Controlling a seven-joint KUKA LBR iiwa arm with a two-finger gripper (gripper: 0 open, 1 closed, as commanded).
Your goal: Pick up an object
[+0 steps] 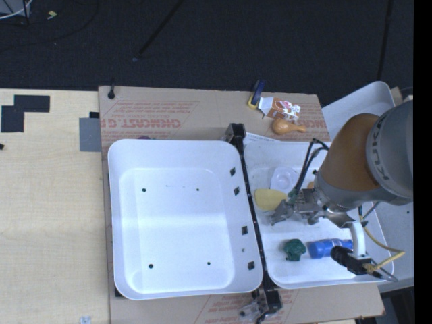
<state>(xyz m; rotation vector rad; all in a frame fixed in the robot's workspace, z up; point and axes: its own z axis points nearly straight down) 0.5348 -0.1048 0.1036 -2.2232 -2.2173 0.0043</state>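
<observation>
arm (368,160) bent low over right bin (270,157) | claw (282,213) beside yellow object (268,198) (grip state unclear)

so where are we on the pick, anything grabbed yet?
Nothing lifted yet. Done: the arm is over the right bin, with the pincer low beside the yellow object. In hand: nothing that I can see between its tips; the view is too small to judge the grip. Left: grasp and raise one item. The green object and blue object lie on the bin floor.
</observation>
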